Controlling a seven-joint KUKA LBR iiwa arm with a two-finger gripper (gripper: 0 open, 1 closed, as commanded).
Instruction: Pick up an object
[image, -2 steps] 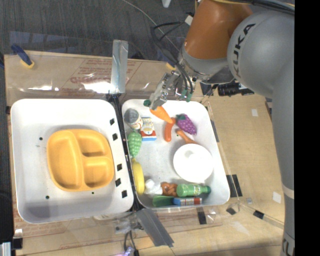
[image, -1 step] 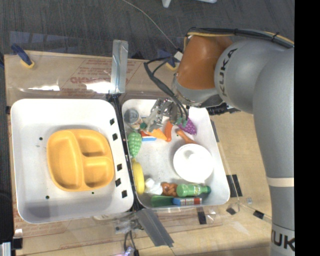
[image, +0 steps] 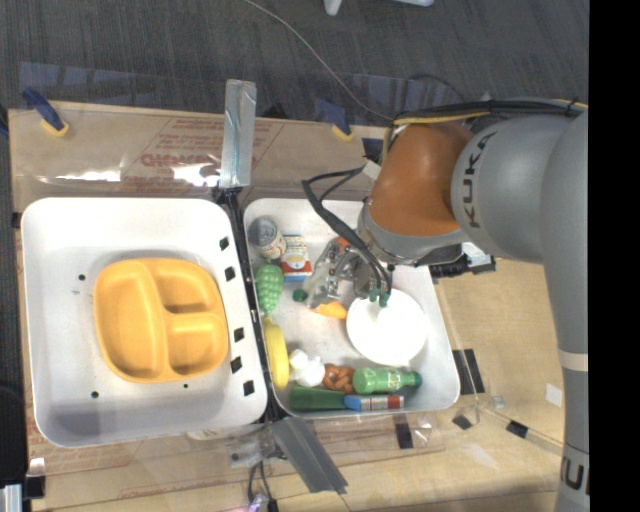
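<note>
Small orange object (image: 330, 311) lies centre-frame in the right bin (image: 440, 345), beside a smooth round white plate (image: 386, 328). We see the metallic gripper (image: 334, 281) above it; we cannot tell its state.

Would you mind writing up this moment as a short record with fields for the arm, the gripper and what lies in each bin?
arm: grey with orange band, reaching in from the right over the right bin
gripper: low inside the right bin, above the toys near the white plate
left bin: holds a yellow divided tray
right bin contents: white plate, green bottle, small can, yellow banana, other small toys
</note>
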